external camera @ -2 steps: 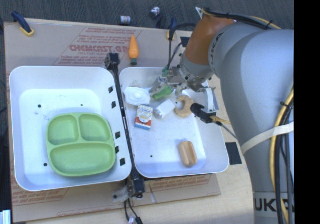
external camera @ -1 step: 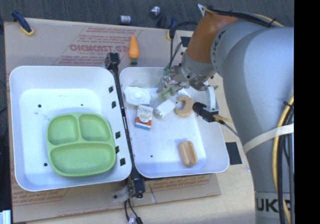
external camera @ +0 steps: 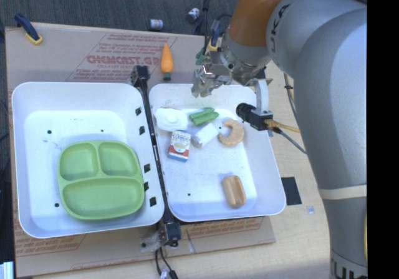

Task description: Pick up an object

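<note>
Up above the bench, the grey arm (external camera: 312, 40) with its orange band reaches in from the right, and the gripper (external camera: 206, 81) hangs over the far rim of the right bin (external camera: 265, 165), just above the cluster of items there. Whether the tool is spread wide or pinched narrow, I cannot tell from this angle, and nothing shows in its grasp. Below it in the right bin: a white lump (external camera: 167, 118) near the divider, a green piece (external camera: 203, 116) right beside it, a small white cylinder (external camera: 204, 135) just under that, and a small carton (external camera: 179, 145) lying next to the cylinder. A tan ring-shaped pastry (external camera: 231, 133) sits to the right, and a brown bread roll (external camera: 234, 191) lies alone, well apart, toward the near edge. Over in the left bin (external camera: 31, 122), a green divided tray (external camera: 101, 179) rests flat. Outside the bins, an orange carrot (external camera: 166, 59) lies on the cardboard sheet (external camera: 112, 53) behind them.
</note>
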`<state>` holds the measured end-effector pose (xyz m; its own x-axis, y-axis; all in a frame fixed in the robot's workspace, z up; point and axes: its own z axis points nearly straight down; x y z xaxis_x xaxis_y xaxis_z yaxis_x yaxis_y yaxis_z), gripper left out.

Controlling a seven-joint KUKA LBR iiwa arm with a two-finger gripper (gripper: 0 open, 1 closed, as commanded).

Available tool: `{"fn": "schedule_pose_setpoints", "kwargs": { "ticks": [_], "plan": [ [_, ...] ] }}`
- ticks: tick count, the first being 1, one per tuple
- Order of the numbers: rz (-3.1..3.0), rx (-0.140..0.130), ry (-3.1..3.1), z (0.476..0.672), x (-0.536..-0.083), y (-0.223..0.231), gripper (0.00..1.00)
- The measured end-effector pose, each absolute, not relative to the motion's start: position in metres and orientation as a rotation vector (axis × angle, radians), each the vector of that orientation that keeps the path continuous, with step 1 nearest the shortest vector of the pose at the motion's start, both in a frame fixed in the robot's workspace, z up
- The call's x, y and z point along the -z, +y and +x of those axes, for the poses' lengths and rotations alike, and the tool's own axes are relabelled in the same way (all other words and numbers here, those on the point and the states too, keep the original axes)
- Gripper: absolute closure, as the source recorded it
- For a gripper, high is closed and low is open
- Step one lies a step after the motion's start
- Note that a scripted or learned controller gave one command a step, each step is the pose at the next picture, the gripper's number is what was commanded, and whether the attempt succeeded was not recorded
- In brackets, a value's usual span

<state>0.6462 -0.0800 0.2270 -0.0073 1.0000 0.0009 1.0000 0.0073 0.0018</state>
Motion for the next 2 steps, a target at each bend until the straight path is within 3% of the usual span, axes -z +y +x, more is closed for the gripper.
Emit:
{"fn": "schedule_pose_setpoints", "kwargs": {
  "ticks": [1,2],
  "plan": [
    [2.217,0.003,2.229,0.561,-0.250,-0.058,1.00],
    [2.214,0.006,2.233,0.563,-0.231,0.006,1.00]
  ]
}}
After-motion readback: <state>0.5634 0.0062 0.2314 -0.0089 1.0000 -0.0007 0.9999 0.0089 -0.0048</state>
